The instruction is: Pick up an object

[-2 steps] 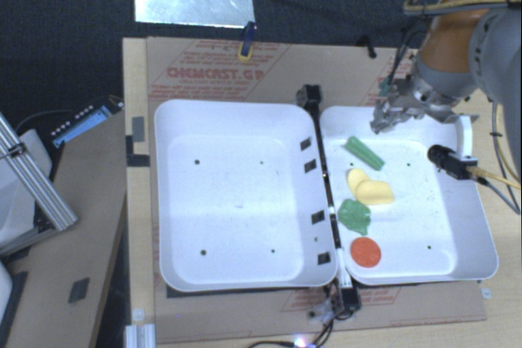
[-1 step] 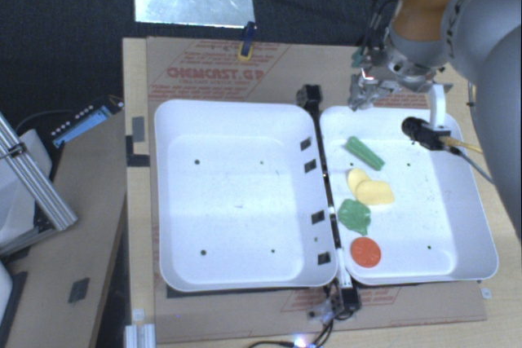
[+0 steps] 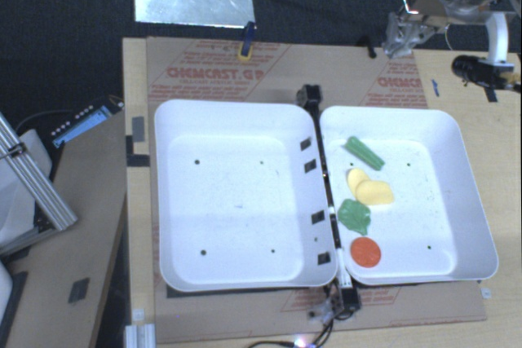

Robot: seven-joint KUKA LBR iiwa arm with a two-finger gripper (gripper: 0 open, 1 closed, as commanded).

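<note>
A table (image 3: 204, 69) seen from above at a slant carries two shallow white bins side by side. The left bin (image 3: 236, 122) has only its bare floor showing. The right bin (image 3: 457, 167) holds five small things gathered near its left wall: a green stick (image 3: 364, 152) lying on a diagonal, its long axis running from upper left to lower right; below it a small pale yellow piece (image 3: 356, 176) touching a larger yellow piece (image 3: 375, 192); below those a crumpled green piece (image 3: 355, 215); and lowest, a red-orange disc (image 3: 366, 252) lying slightly apart from the green piece. The grey arm with its orange band enters at the top right, and its end effector (image 3: 400, 37) hangs above the cardboard beyond the far rim of the right bin, well apart from everything inside. Whether it is open or closed cannot be told from this angle; nothing is seen in its grip. From the end effector, the cluster lies toward the near side of the table and a little to the left, with the green stick nearest and the disc farthest. The pick has probably not begun: the arm would need to travel inward over the rim and descend, and the stick's slant suggests closing across its narrow width.
</note>
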